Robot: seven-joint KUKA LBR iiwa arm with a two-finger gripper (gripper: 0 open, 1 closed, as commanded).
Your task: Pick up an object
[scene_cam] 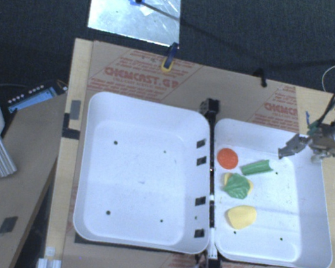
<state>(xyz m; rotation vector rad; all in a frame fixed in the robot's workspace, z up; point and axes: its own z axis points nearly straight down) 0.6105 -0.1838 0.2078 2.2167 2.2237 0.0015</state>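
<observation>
Four small objects are seen clustered near the right white bin's [316, 217] left wall: orange disc [227, 157], green stick [256, 167], green leafy lump [237, 186], yellow lump [241, 216]. The gripper [290, 147] is poised over the far edge, nothing between its fingers; spread cannot be told.

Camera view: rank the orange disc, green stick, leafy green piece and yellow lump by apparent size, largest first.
1. Yellow lump and leafy green piece: too alike to separate.
2. Green stick.
3. Orange disc.

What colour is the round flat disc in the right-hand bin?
Orange-red: the round flat disc, seen in the camera view.
</observation>
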